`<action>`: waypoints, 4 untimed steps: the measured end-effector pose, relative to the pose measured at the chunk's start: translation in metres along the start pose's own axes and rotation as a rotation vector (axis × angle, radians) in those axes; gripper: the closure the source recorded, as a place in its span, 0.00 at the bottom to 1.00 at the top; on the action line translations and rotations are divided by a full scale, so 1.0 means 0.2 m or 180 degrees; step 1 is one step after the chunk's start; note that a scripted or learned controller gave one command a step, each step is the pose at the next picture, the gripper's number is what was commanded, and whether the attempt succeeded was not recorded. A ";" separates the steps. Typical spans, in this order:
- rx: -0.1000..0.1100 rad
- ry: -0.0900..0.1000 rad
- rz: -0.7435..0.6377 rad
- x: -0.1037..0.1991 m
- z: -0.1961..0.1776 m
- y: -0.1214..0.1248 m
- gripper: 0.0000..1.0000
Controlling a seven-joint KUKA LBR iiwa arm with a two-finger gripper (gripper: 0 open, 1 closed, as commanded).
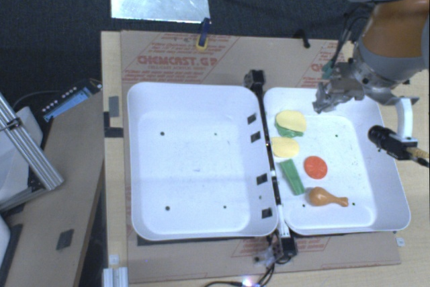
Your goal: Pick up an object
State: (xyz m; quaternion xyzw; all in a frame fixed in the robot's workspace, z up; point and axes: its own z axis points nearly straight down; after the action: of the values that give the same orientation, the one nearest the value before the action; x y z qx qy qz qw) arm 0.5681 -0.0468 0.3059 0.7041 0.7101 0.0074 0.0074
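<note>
Yellow toy food (290, 121) in the right bin (376, 212) lies nearest, just left of and below the claw (325, 101), which hovers over the bin's far edge; its spread I cannot tell.

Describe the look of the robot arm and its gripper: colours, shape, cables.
The arm is bulky and rounded, with a broad orange band over a grey wrist section. Dark cables run down its side. The gripper is a small grey metal piece, too blurred for finer detail.
</note>
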 end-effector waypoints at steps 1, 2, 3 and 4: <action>0.0010 0.0008 -0.0013 0.39 -0.60 0.02 1.00; 0.0030 0.0019 -0.0022 0.85 -1.00 -0.08 1.00; 0.0050 0.0014 -0.0007 1.06 -1.16 -0.28 1.00; 0.0052 0.0000 0.0025 1.09 -1.14 0.08 1.00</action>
State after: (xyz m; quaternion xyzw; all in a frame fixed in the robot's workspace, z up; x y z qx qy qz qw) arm 0.5779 0.1708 0.5344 0.7069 0.7073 0.0016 0.0016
